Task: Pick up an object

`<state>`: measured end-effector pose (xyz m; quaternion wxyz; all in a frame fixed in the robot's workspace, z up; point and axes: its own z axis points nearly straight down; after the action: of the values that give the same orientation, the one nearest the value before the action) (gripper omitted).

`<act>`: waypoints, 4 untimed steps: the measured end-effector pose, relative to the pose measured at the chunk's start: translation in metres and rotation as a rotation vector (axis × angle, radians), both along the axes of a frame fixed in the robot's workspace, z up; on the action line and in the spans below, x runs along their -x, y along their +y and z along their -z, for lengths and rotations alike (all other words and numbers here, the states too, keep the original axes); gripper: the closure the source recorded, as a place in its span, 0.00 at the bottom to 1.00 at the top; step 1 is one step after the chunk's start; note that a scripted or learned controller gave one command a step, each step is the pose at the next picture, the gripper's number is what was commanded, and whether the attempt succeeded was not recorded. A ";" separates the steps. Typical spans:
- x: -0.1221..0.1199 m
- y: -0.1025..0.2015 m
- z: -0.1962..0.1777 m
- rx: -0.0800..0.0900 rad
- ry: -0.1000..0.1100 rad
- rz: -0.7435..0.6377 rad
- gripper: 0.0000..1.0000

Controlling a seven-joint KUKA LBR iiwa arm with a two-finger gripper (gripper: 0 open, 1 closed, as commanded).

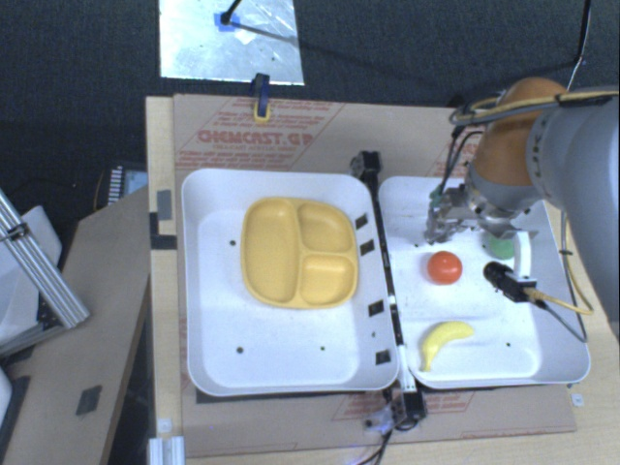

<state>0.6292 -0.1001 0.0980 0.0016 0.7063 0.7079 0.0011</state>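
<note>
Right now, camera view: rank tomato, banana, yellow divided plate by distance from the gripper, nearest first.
1. Tomato: right bin, just below the gripper.
2. Banana: same bin, farther toward the front edge.
3. Yellow divided plate: in the left bin, across the divider, farthest away.

Dark carpet floor; shiny metal sheet lying near bench.
</note>
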 end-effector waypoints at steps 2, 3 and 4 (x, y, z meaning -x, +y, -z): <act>-0.004 -0.001 -0.105 0.000 -0.001 0.001 1.00; -0.005 -0.001 -0.106 0.000 0.001 -0.001 1.00; -0.011 0.046 -0.109 -0.001 0.002 -0.004 1.00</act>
<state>0.6398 -0.0544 0.2067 0.0007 0.7047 0.7095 0.0007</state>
